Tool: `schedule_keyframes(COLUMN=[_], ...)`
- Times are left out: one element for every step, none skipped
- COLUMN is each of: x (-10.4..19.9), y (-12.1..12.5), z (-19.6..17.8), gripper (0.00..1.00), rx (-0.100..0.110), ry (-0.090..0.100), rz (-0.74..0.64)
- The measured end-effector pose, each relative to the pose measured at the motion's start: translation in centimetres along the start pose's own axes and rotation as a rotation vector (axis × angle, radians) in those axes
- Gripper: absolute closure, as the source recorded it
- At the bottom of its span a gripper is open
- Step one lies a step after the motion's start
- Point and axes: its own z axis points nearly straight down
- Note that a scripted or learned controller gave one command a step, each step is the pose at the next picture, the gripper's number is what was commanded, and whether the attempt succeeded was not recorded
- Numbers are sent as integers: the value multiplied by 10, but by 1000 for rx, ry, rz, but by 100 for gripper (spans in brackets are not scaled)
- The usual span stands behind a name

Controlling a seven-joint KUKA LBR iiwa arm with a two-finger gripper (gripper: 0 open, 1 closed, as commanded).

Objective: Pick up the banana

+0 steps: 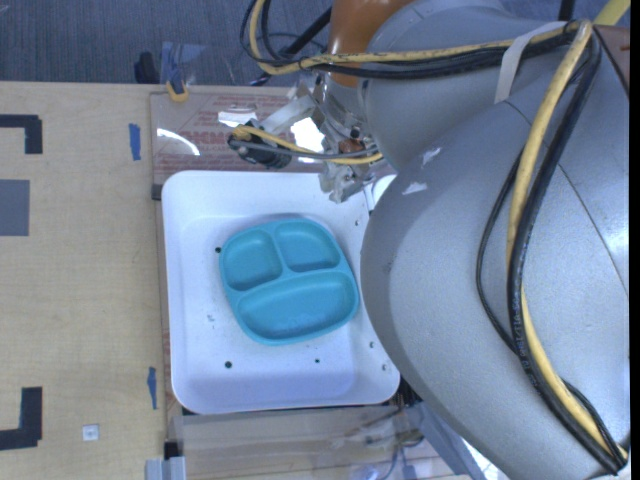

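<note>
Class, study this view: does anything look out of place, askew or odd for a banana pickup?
The blue divided plate sits rotated, its edges askew to the white bin's walls. Its three compartments hold no food. The arm covers the frame's right side, so what lies beneath it cannot be judged. Nothing looks spilled or damaged.

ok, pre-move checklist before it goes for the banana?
1. Banana located: cannot tell; the arm covers the right of the view.
2. Gripper position: ok, over the far rim of the bin.
3. Finger state: cannot tell, cables and brackets clutter the wrist.
4. Anything held: cannot tell.
5. Obstacles in the bin: ok, a blue divided plate lies flat near its middle, apart from the gripper.
6. Cable slack: ok, yellow loops hang free above the wrist, not snagged on the bin.
</note>
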Motion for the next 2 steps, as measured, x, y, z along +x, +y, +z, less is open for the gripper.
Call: schedule_keyframes(x=[39, -17], y=[-60, -13], z=[-76, -138], gripper=[100, 100], rx=[0, -1], ry=[1, -4], rz=[-6, -125])
